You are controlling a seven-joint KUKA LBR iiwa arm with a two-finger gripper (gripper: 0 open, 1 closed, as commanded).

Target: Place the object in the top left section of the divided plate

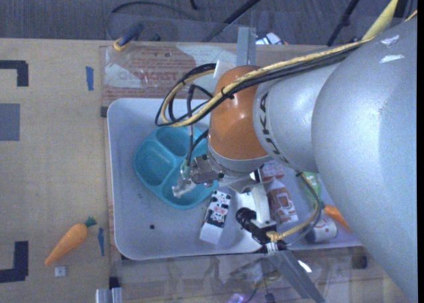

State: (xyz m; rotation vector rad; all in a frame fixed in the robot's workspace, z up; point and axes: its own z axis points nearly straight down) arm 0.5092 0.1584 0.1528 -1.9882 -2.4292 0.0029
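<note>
Bench, wood-toned, bearing one white bin (pixel 126 182). Blue divided plate (pixel 162 166) inside it: visible sections bare. We log the gripper (pixel 185 185) low over the plate's near edge, jaws' state indeterminable. Milk carton (pixel 215 217) lies beside the plate; placement judged outstanding.

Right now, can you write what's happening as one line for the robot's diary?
arm: over white bin | gripper: at blue divided plate, lower edge | beside plate: cow-print carton | orange carrot toy: outside bin, on bench
</note>
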